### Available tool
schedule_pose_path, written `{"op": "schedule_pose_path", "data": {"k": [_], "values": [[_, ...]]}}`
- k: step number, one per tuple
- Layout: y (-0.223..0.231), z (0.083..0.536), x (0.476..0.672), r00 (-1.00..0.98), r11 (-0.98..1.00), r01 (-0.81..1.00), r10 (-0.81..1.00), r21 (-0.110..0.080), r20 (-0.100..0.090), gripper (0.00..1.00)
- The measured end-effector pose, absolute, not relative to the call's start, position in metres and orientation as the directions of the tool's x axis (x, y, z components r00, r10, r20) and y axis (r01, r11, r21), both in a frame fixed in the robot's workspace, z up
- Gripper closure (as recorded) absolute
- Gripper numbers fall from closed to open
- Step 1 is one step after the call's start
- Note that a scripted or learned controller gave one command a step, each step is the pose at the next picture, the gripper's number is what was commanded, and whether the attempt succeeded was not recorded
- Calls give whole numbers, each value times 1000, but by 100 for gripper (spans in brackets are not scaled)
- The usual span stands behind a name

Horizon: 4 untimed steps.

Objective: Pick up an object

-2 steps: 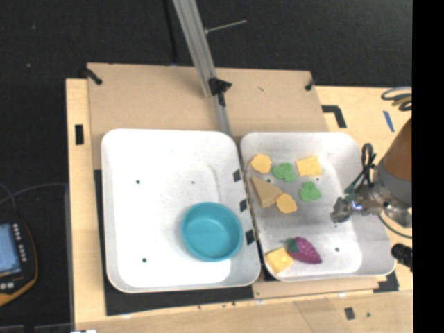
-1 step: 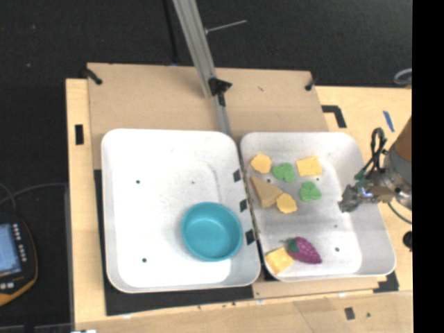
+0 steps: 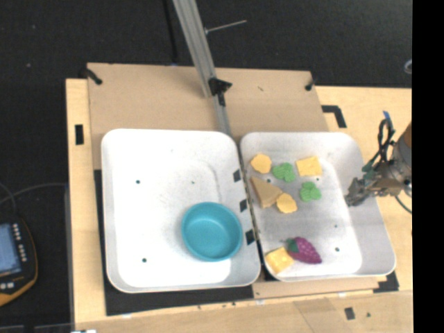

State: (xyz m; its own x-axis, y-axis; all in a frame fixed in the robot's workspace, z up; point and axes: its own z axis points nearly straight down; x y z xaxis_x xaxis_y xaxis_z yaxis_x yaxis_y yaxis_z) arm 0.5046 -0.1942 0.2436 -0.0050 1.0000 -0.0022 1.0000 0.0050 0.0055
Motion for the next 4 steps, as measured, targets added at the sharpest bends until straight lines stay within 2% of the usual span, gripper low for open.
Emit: {"op": "schedule_pose_path", "data": {"k": [1, 4], "values": [[-143, 254, 509, -9, 9, 1000, 1000, 5, 0, 100], [11, 227, 515, -8, 8, 1000, 1000, 0, 2, 100]]}}
